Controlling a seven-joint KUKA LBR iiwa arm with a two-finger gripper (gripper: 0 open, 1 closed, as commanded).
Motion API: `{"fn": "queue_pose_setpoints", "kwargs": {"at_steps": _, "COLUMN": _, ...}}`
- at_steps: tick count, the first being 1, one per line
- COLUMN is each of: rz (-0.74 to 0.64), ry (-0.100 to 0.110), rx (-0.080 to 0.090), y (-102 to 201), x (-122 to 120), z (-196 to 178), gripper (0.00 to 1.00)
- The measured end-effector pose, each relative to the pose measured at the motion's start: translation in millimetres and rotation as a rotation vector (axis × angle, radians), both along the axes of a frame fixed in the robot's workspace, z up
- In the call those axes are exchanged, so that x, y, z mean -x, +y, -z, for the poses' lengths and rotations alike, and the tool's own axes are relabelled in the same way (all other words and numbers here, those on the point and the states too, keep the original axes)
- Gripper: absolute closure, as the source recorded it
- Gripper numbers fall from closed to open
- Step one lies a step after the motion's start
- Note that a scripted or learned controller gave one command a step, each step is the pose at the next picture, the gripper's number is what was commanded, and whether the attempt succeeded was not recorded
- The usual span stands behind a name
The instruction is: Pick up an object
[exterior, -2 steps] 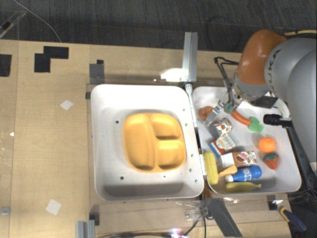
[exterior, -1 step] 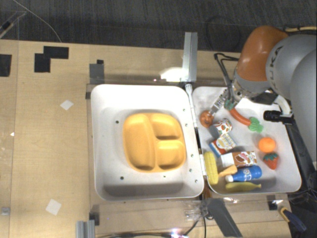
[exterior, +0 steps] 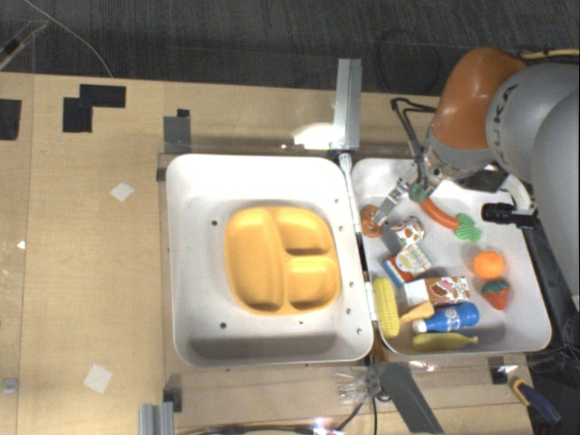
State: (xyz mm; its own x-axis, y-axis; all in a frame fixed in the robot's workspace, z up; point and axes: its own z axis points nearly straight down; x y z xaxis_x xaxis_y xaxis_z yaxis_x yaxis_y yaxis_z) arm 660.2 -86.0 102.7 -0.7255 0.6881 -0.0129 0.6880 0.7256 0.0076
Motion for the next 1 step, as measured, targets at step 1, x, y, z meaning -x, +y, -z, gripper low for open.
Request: {"fn": "queue_pose_setpoints", "kwargs": {"at_steps": 1, "rz": -0.198, "ry": 0.003, "rx": 0.001, "y": -44.8, "x": -3.3, "z": -27.8, "gripper": 0.00}}
